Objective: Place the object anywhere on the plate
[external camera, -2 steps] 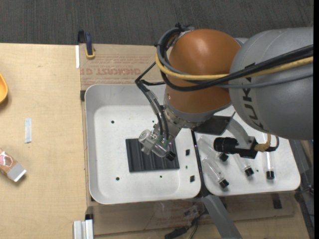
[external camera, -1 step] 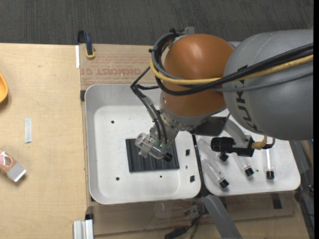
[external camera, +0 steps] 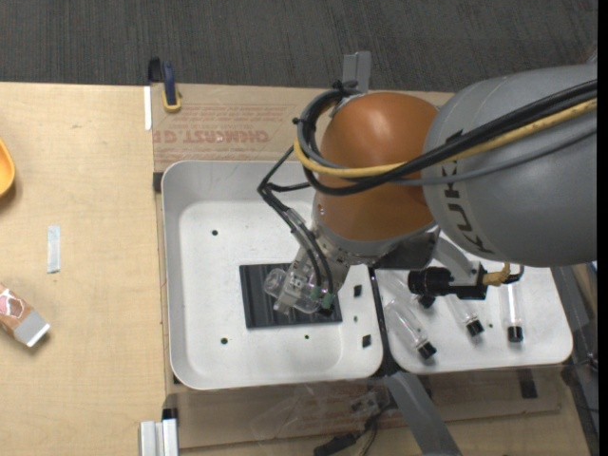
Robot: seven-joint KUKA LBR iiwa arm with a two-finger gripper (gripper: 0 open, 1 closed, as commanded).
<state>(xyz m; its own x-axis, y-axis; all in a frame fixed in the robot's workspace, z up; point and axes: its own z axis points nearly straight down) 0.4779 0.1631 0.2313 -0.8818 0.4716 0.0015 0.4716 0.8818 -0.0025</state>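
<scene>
Camera view is taken from above the bench, and two white bins are seen side by side. On the floor of the left bin (external camera: 199, 255) a dark plate (external camera: 261, 302) is laid flat, near the middle and toward the bin's right wall. A clear object (external camera: 282, 289) is seen over the plate, right at the gripper (external camera: 302, 293); whether it is pinched between the jaws or only lying on the plate cannot be told, and the state of the jaws cannot be told either, since the clear parts blur together. In the right bin (external camera: 546, 335) several small clear vials with black caps (external camera: 470, 323) are scattered, some lying flat and apart from one another. The arm (external camera: 513, 169) is reached in from the right, its orange band (external camera: 375, 164) held above the seam between the bins, and the wrist is pointed down and leftward over the plate. Black and yellow cables (external camera: 313, 155) are looped around the band.
</scene>
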